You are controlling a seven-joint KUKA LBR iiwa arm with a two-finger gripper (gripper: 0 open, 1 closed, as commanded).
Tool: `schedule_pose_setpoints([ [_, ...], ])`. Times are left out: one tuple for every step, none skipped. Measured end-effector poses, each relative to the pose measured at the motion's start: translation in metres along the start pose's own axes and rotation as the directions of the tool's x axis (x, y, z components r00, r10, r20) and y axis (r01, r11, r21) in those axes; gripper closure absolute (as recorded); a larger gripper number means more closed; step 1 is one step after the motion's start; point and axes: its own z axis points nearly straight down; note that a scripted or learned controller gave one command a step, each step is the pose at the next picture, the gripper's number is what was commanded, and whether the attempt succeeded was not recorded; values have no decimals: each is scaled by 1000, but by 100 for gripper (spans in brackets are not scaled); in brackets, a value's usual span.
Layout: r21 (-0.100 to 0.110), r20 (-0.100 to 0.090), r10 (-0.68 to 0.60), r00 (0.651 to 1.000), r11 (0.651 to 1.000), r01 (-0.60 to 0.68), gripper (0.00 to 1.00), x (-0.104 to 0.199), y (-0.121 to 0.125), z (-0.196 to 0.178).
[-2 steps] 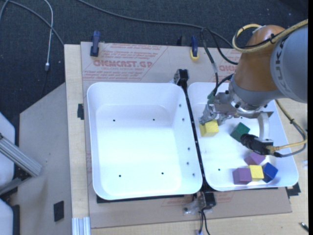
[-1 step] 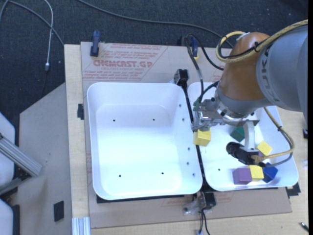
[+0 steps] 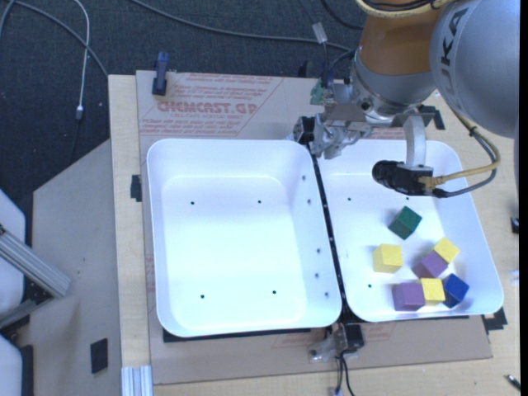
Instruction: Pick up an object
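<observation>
1. Looking down from the fixed overhead camera, the grey arm with its orange band reaches in from the right and ends above the far edge of the right bin, near the divide between the two bins.
2. The claw hangs over that far inner corner. Its state cannot be told from this angle; nothing is seen held in it.
3. A black fitting with a yellow cable sits just right of the claw, over the right bin.
4. The blocks lie well apart from the claw, toward the near right of the right bin. The green block is nearest to it and tilted.
5. Further off lie a yellow block, a purple block and a second yellow block.
6. Furthest off, by the near rim, sit a purple block, a yellow block and a blue block, close together.
7. The left bin lies to the claw's left and near side.
8. Both bins rest on a cardboard sheet with red lettering.
</observation>
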Motion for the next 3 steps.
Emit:
schedule_pose_setpoints([
  [20, 5, 12, 1000, 1000, -12, 100, -88, 2, 119],
  [11, 3, 5, 1000, 1000, -5, 0, -83, 4, 114],
  [16, 4, 13, 1000, 1000, -13, 0, -191, -30, 176],
])
